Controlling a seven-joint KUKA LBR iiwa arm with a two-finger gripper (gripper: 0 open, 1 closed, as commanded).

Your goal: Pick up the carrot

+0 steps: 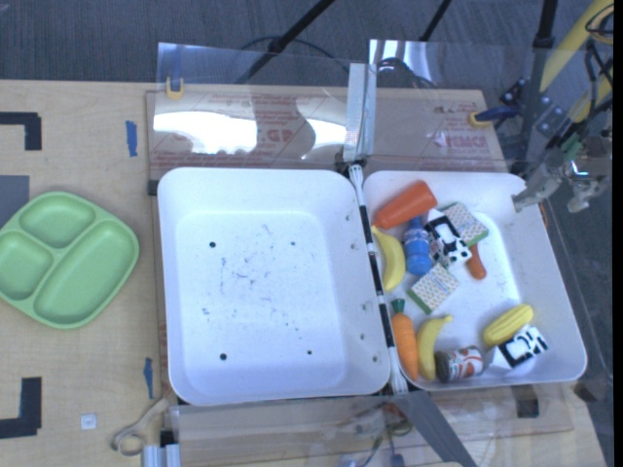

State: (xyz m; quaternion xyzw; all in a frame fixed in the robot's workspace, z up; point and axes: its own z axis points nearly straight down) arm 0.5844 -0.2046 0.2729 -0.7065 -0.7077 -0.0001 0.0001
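Carrot (pixel 404 343) looks light, stiff, slippery; we would pinch its thick middle. Hand (pixel 569 178): we cannot tell its state.

A green sectioned plate (pixel 64 258) lay on the wooden worktop (pixel 88 115), left of the left bin (pixel 263 280). Bananas (pixel 391 259), a blue bottle (pixel 418 249) and a can (pixel 459 363) crowded the right bin (pixel 560 329).

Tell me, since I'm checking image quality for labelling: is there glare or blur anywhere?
Camera view: bright glare on the clear panels behind the bins; the right bin and its carrot are evenly lit and fairly sharp; the hand at the right edge looks soft and cluttered, hard to read.
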